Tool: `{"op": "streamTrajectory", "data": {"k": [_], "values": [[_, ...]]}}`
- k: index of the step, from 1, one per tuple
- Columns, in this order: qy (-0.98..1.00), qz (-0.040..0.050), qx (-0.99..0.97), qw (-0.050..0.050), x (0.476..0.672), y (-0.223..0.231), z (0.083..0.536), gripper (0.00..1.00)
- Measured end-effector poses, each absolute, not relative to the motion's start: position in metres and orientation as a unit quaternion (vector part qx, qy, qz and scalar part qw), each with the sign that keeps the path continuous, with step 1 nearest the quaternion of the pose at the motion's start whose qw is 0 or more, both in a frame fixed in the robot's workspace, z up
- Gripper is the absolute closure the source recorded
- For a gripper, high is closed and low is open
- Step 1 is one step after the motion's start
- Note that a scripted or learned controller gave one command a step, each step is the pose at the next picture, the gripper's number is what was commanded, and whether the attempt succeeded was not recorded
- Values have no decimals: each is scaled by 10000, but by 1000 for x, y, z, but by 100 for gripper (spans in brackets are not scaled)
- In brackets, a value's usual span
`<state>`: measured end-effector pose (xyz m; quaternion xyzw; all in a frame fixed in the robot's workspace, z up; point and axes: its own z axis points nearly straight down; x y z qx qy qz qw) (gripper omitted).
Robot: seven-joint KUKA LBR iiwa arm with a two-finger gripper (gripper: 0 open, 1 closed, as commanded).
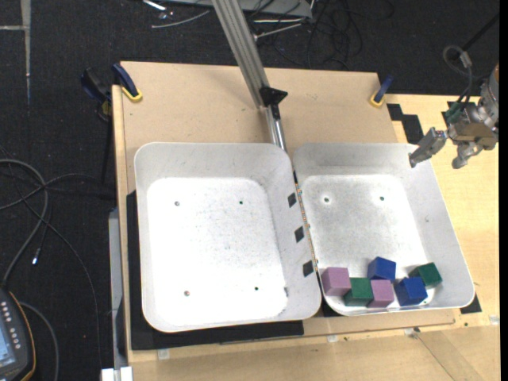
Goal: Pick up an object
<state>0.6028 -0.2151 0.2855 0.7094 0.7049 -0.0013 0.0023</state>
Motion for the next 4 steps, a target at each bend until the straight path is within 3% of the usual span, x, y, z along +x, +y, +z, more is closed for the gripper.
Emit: {"op": "streamTrajectory", "data": {"k": [1,3,4], "values": [[7091,-9,7051,-21,588,-170,252,0],[7082,-8,7060,-5,591,-160,227,0],[7092,20,7050,27,593,-133,276,0]]}}
